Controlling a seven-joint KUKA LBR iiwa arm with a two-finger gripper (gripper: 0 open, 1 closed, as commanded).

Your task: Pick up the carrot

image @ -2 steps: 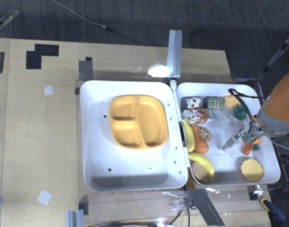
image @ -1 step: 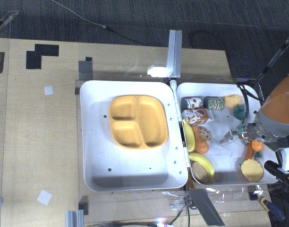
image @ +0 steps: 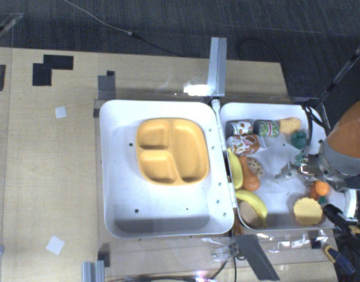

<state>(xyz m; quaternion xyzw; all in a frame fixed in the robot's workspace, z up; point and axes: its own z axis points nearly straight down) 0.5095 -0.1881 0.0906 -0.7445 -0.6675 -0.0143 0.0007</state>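
Note:
In the right bin [image: 268, 221], a small orange piece with a dark green end, which looks like the carrot [image: 321, 188], lies near the right wall. Just up and left of it is my gripper [image: 299, 169], low over the bin floor; its metal parts reach left toward the middle of the bin. The grey arm with its orange band [image: 352, 135] comes in from the right and covers the bin's right wall. I see nothing held by the gripper.
A yellow block [image: 307, 211] lies just below the carrot. Two cans [image: 266, 128], a teal item [image: 299, 138], bananas [image: 252, 202] and orange-brown food [image: 249, 174] crowd the bin's left and back. The left bin [image: 118, 157] holds a yellow divided plate [image: 195, 143].

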